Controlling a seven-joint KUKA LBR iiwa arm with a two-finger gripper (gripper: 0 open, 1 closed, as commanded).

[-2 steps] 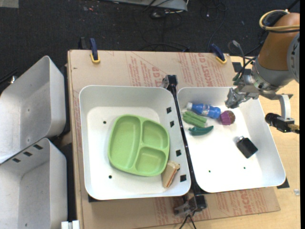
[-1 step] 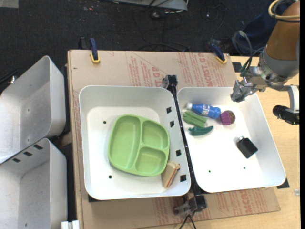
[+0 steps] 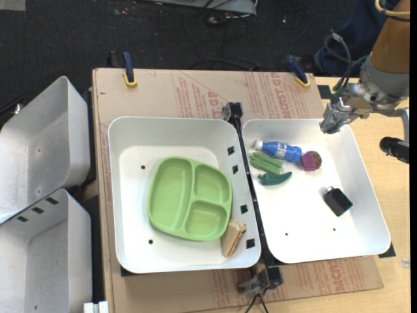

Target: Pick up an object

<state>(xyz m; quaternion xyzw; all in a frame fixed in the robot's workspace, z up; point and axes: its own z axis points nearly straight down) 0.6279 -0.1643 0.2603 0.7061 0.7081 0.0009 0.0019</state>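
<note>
**A:** What does the overhead camera give you for the arm?

**B:** It reaches in from the right, and the gripper point(image 3: 330, 124) hangs over the far right corner of the right bin point(image 3: 365, 240). Whether it is open or closed I cannot tell, and I see nothing held in it.

**A:** And what lies under it?

**B:** A cluster in the far left part of that bin: a blue bottle point(image 3: 281, 150) with a white cap lying on its side, a purple ball-like thing point(image 3: 311, 160) touching its right end, a green pod point(image 3: 266, 163) just beside the bottle on the near side, and a darker green piece point(image 3: 275, 178) next to that. A black block point(image 3: 337, 201) lies apart, toward the right wall (its make is too small to tell). All of them rest on the bin floor, away from the gripper.

**A:** The left bin?

**B:** The left bin point(image 3: 130, 142) bears a light green divided plate point(image 3: 189, 199) with three compartments, and a tan wedge-like item point(image 3: 232, 238) touches the plate's near right edge.
</note>
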